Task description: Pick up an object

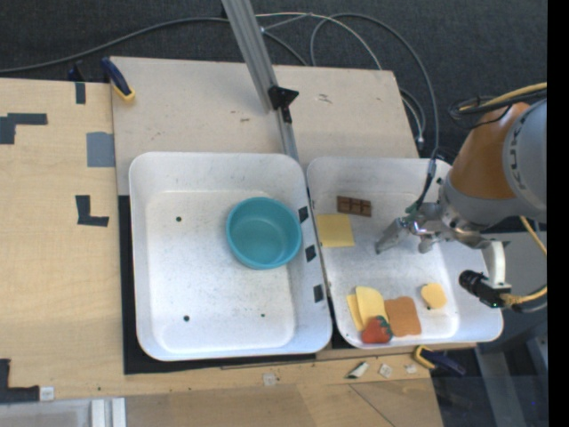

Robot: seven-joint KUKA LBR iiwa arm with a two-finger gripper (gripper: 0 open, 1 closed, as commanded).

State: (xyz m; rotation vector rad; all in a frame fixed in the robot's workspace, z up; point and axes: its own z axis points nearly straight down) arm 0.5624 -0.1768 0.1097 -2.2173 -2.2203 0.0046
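Note:
My gripper [408, 238] hangs over the middle of the right bin [467, 332], open, with nothing between its fingers [388, 237]. Left of it lie a flat yellow square [336, 230] and a small brown chocolate bar [354, 206]. Toward the bin's front are a yellow wedge [368, 303], an orange-brown slab [403, 316], a red strawberry [377, 330] and a small orange-yellow lump [433, 295]. A teal bowl [263, 231] stands in the left bin [178, 327].
A slanted metal pole [258, 56] crosses above the seam between the bins. Cables [356, 25] loop behind the right bin. A black fitting on the arm [480, 287] sits by the right bin's right wall.

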